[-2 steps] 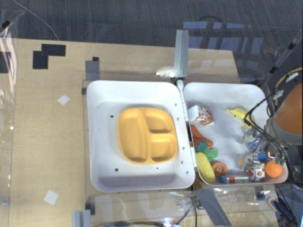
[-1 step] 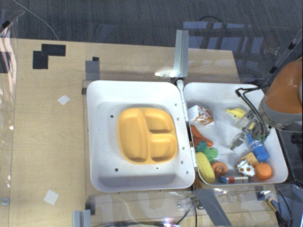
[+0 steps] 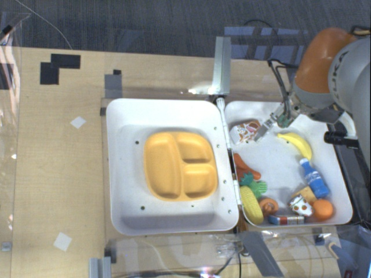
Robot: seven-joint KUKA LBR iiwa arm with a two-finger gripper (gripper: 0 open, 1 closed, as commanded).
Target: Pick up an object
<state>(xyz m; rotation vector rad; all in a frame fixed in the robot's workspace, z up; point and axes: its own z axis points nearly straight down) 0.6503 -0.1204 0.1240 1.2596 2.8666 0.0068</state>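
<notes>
Bench, right bin: gripper low beside white packet, near banana; jaws' state cannot be told.

You are looking down on a light wooden table that carries two shallow white bins side by side, touching along their inner edges. The left bin sits near the middle of the table, and the right bin lies at its right end. Black tape pieces are stuck flat at the far left, and small pale squares lie further left.
</notes>
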